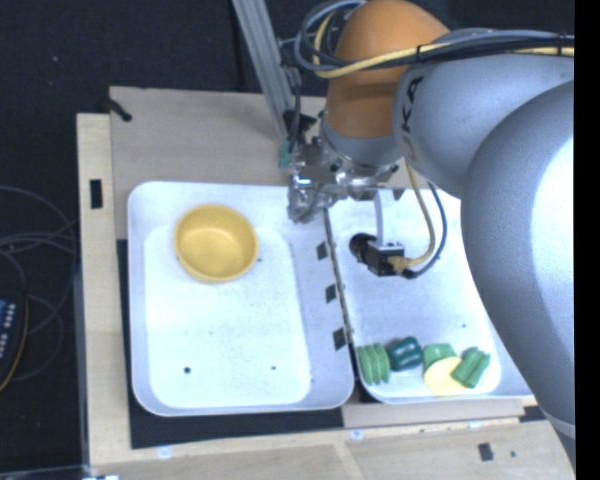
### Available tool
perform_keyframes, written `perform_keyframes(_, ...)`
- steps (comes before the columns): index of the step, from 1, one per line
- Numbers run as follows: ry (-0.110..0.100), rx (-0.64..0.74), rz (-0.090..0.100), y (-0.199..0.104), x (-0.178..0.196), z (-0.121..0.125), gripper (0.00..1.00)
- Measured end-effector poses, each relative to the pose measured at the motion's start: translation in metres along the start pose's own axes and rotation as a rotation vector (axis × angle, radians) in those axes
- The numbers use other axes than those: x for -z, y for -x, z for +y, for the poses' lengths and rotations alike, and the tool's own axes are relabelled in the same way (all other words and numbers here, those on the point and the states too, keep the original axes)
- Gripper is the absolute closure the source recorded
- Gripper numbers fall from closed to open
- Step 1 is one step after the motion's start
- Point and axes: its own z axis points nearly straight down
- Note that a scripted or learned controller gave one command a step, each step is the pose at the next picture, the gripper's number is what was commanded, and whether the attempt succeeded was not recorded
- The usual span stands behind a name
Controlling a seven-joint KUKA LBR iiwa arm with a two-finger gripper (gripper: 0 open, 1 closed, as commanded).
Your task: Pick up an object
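Gripper (302, 203) hangs at the bins' divider, twelve o'clock of the toys (425, 363); its grip I cannot tell, nothing visibly lifted.

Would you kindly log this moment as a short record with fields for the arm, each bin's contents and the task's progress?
arm: grey with orange band, over the bins' upper part
gripper: near the divider; finger state unclear
left bin: yellow bowl, upright, upper left
right bin: green pieces and a pale yellow piece clustered at near edge
progress: nothing visibly held
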Motion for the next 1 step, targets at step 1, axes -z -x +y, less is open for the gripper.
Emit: perform_keyframes(1,0.001,-0.003,0.000,0.0020,0.0009,0.0002,0.00)
